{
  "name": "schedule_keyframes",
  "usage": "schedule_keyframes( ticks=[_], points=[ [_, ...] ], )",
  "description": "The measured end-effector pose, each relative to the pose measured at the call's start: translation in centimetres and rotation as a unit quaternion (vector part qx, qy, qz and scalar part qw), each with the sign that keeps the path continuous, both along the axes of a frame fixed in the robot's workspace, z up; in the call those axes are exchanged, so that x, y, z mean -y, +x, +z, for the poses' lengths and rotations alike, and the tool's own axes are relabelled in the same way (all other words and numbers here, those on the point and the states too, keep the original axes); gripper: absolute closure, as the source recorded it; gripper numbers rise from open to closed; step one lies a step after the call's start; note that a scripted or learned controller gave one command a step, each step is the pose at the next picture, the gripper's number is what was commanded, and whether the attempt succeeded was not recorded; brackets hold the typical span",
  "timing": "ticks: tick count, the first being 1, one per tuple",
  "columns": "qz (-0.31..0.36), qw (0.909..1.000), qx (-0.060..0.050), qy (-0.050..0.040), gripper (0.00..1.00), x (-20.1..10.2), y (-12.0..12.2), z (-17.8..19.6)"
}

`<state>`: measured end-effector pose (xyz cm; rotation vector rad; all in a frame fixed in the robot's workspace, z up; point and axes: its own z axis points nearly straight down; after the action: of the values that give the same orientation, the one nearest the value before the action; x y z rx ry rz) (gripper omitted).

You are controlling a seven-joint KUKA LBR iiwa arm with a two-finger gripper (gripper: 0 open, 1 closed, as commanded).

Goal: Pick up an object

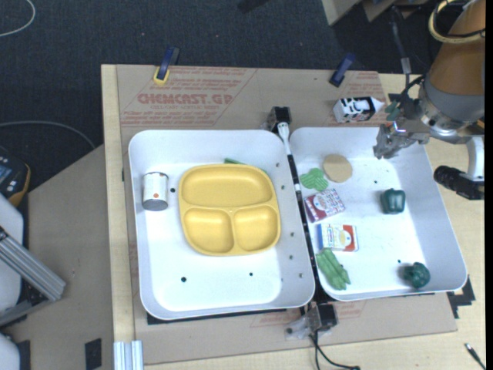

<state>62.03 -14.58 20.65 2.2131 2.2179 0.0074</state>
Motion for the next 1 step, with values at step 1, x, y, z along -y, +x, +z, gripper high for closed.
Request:
schedule_keyframes(
  ticks=[1],
  points=[
    [0.000,1.0000,-0.002,0.0005,1.00,-0.01,0.11,2.02]
  ],
)
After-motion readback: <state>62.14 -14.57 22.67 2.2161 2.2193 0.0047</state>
